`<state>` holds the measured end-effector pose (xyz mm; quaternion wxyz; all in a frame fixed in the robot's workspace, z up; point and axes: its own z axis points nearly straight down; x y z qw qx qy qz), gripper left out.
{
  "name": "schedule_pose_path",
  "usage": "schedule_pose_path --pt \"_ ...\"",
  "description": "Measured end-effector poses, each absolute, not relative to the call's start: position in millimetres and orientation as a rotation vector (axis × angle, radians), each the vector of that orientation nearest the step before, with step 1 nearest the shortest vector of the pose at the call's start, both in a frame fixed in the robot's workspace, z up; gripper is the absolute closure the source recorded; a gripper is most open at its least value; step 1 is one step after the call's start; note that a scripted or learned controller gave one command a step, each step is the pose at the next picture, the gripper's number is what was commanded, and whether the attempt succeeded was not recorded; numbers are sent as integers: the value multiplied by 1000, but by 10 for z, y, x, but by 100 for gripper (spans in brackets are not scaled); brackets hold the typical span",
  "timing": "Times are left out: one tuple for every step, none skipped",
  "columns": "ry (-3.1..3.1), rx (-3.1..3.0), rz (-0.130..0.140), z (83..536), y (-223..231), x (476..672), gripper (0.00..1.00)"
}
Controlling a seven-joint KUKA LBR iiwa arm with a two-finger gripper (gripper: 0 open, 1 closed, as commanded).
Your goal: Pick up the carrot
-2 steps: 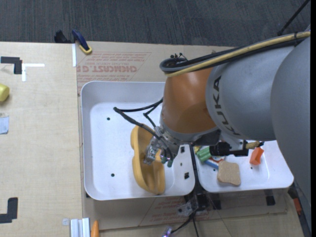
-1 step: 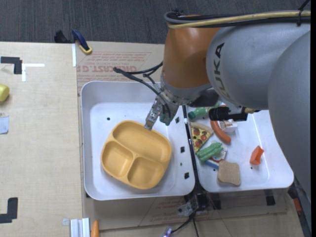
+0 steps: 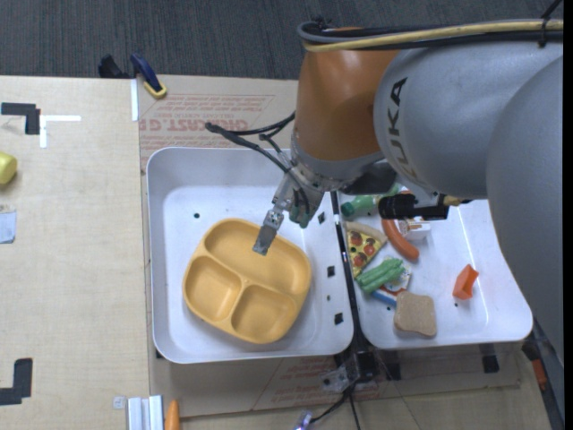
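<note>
The carrot [image 3: 465, 282] lies in the right bin [image 3: 501, 325], toward its right side, well apart from the other toy food. It is a short orange wedge, tilted on the white floor, with a small dark speck just below it. It reads as moulded plastic play food, so it is probably light, rigid and smooth-skinned; a firm pinch should not deform it, but a tapered, glossy body could squirt out of closing fingers. The likely best hold is across the thicker middle, fingers square to its long axis, rather than at the narrow end. Open floor surrounds it on all sides, which gives room to come straight down. The gripper [image 3: 266, 239] hangs over the left bin [image 3: 170, 240], above the upper compartment of the yellow divided plate [image 3: 246, 285], well away from the carrot. Its fingers appear as one dark narrow tip with no gap visible and nothing between them, so the claw looks closed and empty. In the right bin's left half sit a pizza slice [image 3: 361, 245], a red sausage [image 3: 400, 239], a green bean pod [image 3: 380, 274], a slice of bread [image 3: 415, 314] and a green item [image 3: 360, 206] near the back wall, partly under the arm. Judged from this layout, the pick is not yet begun.
</note>
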<state>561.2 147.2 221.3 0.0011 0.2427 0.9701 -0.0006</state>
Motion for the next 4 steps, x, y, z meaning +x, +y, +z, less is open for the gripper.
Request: schedule_pose_path --pt "2967 1023 1 932 1478 5032 0" --pt "2962 1023 2 1034 1466 5054 100" --pt "2967 1029 -1 1789 1308 4790 100" --pt "2964 1027 -2 1876 1302 4810 100"
